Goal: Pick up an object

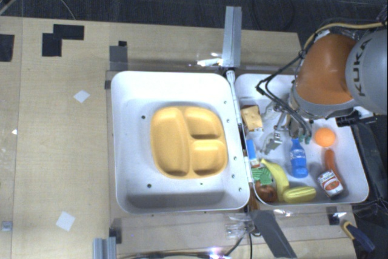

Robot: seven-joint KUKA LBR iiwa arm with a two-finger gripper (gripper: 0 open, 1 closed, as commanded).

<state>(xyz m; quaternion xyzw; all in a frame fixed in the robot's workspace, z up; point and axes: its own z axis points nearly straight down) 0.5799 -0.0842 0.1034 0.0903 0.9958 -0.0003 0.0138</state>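
My arm reaches in over the right bin (361, 186), wrist angled down, my end effector (280, 133) hanging above the clutter. Whether it is clenched or released, I cannot tell. Just beside it stands a blue bottle (297, 159).

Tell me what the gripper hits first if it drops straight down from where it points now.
Probably the right bin's floor: the gripper points down between the blue bottle and the tan block. Depth is unclear.
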